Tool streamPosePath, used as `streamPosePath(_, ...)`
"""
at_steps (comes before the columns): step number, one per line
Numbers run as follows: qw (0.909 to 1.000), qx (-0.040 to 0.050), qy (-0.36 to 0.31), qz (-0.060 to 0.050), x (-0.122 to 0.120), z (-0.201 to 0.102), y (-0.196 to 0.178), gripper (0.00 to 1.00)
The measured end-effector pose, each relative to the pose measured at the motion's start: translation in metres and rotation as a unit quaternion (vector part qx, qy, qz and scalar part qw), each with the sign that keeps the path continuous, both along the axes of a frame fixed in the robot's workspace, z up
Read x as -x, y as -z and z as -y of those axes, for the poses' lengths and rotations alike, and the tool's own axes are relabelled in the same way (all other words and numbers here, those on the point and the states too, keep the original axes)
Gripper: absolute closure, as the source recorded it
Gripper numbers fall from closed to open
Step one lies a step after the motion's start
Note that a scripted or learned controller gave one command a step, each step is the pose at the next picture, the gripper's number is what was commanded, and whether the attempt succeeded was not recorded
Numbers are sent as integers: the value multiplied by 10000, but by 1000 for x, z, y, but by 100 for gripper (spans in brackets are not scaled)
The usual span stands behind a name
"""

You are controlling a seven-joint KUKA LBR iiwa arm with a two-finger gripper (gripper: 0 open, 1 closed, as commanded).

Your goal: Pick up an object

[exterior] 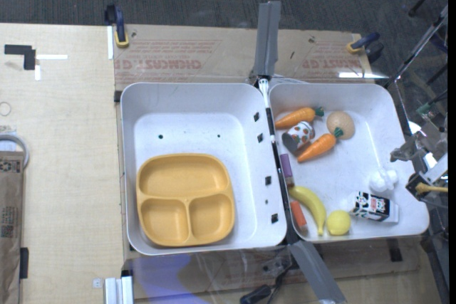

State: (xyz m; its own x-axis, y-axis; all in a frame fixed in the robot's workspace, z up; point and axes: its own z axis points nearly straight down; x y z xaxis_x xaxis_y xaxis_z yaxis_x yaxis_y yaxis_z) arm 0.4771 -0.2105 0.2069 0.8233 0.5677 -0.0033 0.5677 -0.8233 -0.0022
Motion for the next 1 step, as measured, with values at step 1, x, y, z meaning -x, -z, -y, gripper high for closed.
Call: streamPosePath(1,9802,-17,-1980,3,0,-54,76,0)
